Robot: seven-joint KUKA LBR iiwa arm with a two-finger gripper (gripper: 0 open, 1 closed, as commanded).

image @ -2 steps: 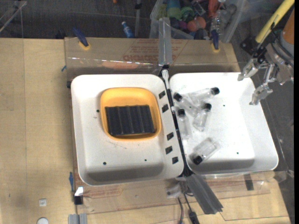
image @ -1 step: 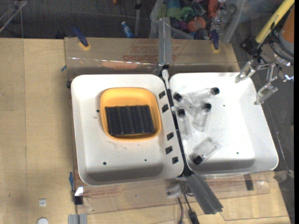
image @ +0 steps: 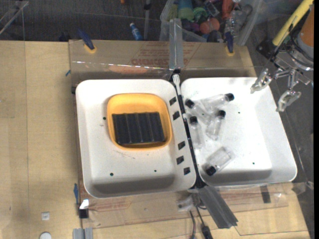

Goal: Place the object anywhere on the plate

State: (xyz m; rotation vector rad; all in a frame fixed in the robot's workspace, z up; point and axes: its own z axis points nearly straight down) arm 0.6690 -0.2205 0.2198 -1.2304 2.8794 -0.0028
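A yellow-orange plate [image: 137, 100] lies in the left bin [image: 92, 133], and a dark ridged rectangular block [image: 138, 128] rests on it. Several clear vials with black caps lie in the right bin [image: 259, 133]: one near the back [image: 215, 100], one in the middle [image: 215, 126], one toward the front [image: 218, 159]. My gripper [image: 272, 93] hangs above the right bin's back right corner, open, with nothing between its fingers [image: 257, 85]. It is well apart from the vials and from the plate.
A divider with black clips [image: 179, 133] runs between the two bins. A clear tub of colourful toys [image: 209, 6] stands behind the bench. Blue clamps [image: 88, 44] hold the back board. The arm's wrist enters at the upper right.
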